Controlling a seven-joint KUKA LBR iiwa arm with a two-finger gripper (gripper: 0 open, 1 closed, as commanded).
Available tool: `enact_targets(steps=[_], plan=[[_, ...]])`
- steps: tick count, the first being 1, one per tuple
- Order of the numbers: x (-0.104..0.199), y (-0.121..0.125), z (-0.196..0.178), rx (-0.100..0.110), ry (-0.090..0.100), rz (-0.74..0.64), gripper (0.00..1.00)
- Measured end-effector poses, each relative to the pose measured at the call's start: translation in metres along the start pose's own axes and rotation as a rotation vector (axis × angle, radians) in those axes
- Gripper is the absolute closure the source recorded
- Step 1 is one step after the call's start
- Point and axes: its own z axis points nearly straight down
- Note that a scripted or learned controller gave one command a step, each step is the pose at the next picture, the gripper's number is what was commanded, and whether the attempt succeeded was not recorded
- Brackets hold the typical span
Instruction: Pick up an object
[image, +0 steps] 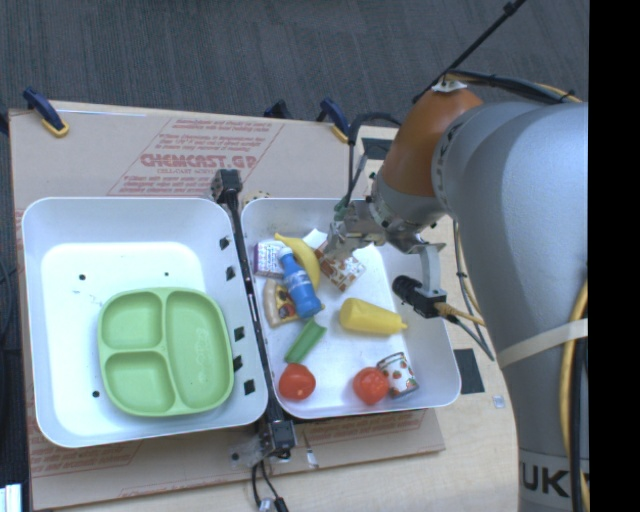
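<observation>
While the gripper (345, 238) hangs low in the right bin (432, 345), a small red-and-white packet (343, 270) lies just beneath it, crumpled, beside the banana (303, 256). Whether it is clasped, I cannot tell.

Your grey arm (520, 260) reaches in from the frame's right, wrist bent downward, gripper (345, 240) low at upper centre.

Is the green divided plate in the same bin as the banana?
No, the green divided plate lies in the left bin, the banana in the right bin.
</observation>
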Motion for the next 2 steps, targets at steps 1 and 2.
enact_targets(steps=[1,2], plan=[[0.001,-0.049,-0.066,0.006,0.002,0.003,1.00],[-0.049,0.024,-0.039,0.004,0.000,0.001,1.00]])
